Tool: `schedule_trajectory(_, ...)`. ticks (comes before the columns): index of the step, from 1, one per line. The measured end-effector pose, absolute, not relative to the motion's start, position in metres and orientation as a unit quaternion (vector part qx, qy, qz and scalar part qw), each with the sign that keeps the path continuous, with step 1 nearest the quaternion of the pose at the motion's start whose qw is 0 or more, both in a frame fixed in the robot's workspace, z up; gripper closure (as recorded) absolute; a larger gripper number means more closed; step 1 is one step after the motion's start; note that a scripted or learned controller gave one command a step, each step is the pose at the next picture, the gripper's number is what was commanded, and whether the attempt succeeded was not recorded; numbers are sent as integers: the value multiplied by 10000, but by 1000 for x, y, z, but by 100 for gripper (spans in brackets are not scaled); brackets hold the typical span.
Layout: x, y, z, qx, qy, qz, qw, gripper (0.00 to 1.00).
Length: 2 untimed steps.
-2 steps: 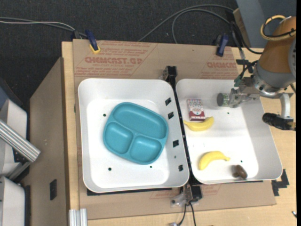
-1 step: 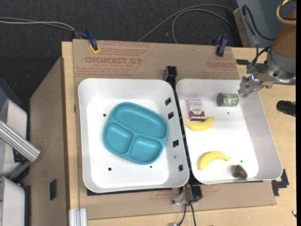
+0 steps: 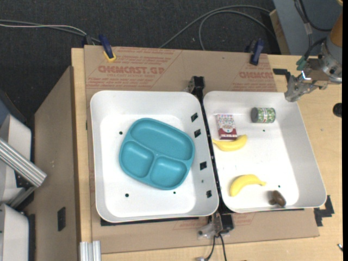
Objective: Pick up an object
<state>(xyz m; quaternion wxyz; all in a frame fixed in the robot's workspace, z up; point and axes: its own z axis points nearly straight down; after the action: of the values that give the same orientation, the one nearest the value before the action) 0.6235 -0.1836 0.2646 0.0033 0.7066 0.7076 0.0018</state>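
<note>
My gripper (image 3: 294, 91) hangs over the far right corner of the right bin (image 3: 304, 145), above and right of a small green can (image 3: 263, 115) lying on its side. Nothing shows between it and the bin floor. A red and white carton (image 3: 226, 126) lies near the bin's left wall, with a yellow banana (image 3: 230, 143) just below it. A second banana (image 3: 244, 184) rests near the front, beside a small brown object (image 3: 277, 199) in the front right corner.
The left bin (image 3: 109, 200) holds a teal divided plate (image 3: 156, 153). Black clips run along the divider (image 3: 203, 145) between the bins. Blue clamps (image 3: 107, 48) (image 3: 256, 51) pin the cardboard at the back. Cables trail behind the bench.
</note>
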Motion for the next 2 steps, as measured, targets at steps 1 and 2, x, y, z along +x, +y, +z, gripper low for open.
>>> schedule_trajectory(1,613,-137,269,7055,7087,3,-13,100)
schedule_trajectory(2,600,-92,269,7052,7090,2,-18,100)
